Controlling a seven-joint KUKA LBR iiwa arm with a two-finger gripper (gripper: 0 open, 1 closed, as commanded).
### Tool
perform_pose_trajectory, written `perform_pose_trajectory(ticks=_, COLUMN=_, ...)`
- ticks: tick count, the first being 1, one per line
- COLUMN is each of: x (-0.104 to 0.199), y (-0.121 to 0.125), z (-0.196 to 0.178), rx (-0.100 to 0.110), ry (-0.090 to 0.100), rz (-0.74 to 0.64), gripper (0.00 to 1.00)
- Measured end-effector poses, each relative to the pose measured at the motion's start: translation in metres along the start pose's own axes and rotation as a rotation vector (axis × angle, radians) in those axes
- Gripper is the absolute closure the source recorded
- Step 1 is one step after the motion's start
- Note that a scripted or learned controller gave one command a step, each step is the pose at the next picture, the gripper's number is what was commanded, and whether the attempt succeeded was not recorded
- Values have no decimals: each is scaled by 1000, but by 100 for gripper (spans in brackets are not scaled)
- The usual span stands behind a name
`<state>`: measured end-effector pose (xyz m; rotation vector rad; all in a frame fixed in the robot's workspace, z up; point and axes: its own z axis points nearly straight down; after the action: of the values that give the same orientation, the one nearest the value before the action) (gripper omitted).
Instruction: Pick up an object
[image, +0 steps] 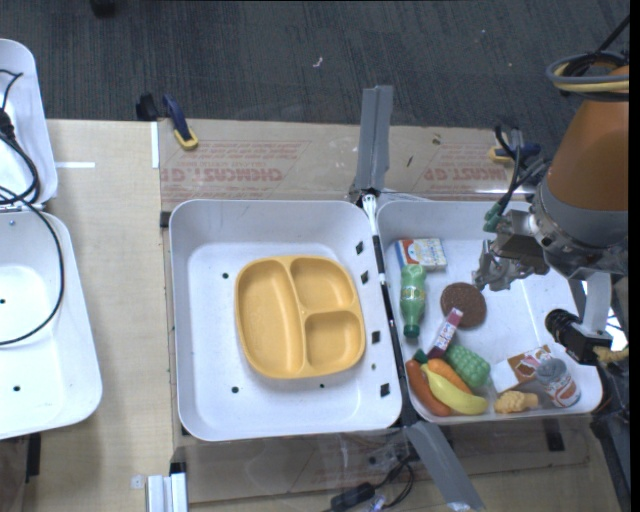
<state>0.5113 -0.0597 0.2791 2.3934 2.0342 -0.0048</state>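
The grey arm with the orange band (598, 150) enters from the right edge and bends down over the right white bin (590, 405). Its two-finger gripper (497, 272) hangs low above the bin floor, just beside and upper right of a brown round disc (465, 303). Whether the jaws are open or closed cannot be determined; nothing is visibly held between them.

The right bin holds the candidate objects. One small white printed box (424, 252) lies near the far wall. One green plastic bottle (412, 298) lies lengthwise along the left wall. One slim tube with a dark red cap (443, 335) lies tilted, touching the disc's lower left edge. One green knobbly item (468, 366) sits below it, beside one yellow banana (455, 390) and one orange-red carrot-shaped item (424, 389). One printed packet (525, 368), one small silver-topped can (554, 380) and one pale yellow lumpy piece (515, 402) fill the near right corner.

The left white bin (200, 300) holds one yellow three-compartment plastic tray (300, 315). The two bins sit side by side on a tan bench (110, 170).
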Motion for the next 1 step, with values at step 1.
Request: perform_pose_trajectory(ticks=1, x=0, y=0, z=0, rx=0, ry=0, rz=0, gripper=0)
